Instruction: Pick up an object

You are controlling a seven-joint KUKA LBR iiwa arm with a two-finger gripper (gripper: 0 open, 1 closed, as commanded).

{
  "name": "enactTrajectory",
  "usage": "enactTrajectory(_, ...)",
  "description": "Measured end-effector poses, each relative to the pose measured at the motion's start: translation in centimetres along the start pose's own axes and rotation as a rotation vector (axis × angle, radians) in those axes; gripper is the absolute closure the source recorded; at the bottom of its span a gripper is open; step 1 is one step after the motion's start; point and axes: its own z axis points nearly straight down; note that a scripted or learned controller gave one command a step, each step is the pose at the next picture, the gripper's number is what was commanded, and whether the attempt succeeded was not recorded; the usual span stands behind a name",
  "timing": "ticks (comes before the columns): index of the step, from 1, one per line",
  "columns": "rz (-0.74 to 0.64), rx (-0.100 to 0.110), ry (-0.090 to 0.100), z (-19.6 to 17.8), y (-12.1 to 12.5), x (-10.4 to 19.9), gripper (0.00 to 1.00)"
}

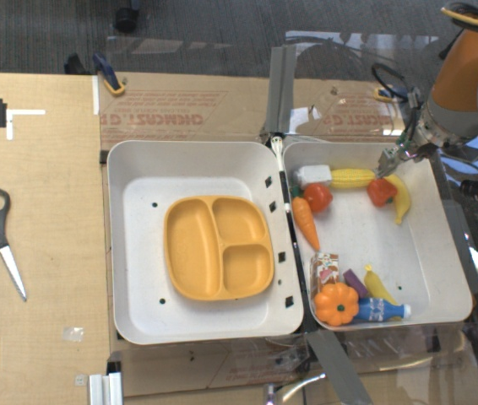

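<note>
Poised at the far side of the right-hand shallow white bin [442, 251]: pincer [388, 169] low over a small red rounded toy fruit [381, 192], between a yellow plastic corn cob [350, 178] and a yellow plastic banana [401, 197]. Spread or pressed together, cannot tell. Best approached by descending straight, centring on the red fruit, avoiding the banana touching it, closing firmly before lifting.

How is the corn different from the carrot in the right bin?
The corn is yellow and lies across the bin near its far wall; the carrot is orange and lies along the left wall. The corn looks blunt at both ends, while the carrot tapers to a point. Both are long toy foods in the right bin.
</note>
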Motion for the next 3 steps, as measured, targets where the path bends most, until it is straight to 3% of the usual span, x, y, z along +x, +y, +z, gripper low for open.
enactTrajectory(1,-0.125,0.0,0.002,-8.9,3.3,8.6,1.0)
enactTrajectory(2,-0.552,0.0,0.001,4.6,-1.5,1.7,1.0)
enactTrajectory(3,-0.092,0.003,0.004,-9.0,-4.1,9.9,1.0)
